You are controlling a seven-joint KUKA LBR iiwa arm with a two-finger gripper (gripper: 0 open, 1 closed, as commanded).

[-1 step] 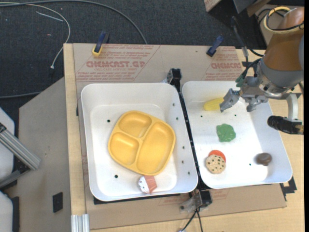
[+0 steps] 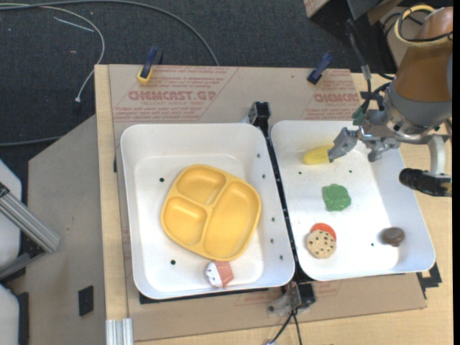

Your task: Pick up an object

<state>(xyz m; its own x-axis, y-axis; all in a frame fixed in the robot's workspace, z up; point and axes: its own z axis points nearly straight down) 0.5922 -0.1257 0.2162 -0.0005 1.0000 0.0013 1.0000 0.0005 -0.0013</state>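
The grey arm with its orange band is reaching in from the right and hanging over the far part of the right-hand shallow white bin. Its two-finger hand is sitting low over the bin floor, one grey finger angling down toward the small yellow wedge-shaped piece and reaching just to its right end. The other finger is showing to the right, well apart from the first, so the hand is looking spread wide, and nothing is lying between the fingers. The slanted finger suggests the arm is lining up on the wedge, though whether it is touching it is hard to tell.

Nearer the camera in the same bin, a green crinkled lump, a round biscuit-like disc with dark spots and a red edge and a small brown rounded piece are lying spaced well apart, which is leaving room for fingers to come down around any one of them.

The left-hand white bin is carrying a yellow plastic plate divided into three sections, with a small red-and-white object lying just beside its near rim. Both bins are resting on a cardboard-covered worktop. Judging by this, the pick is not yet made.
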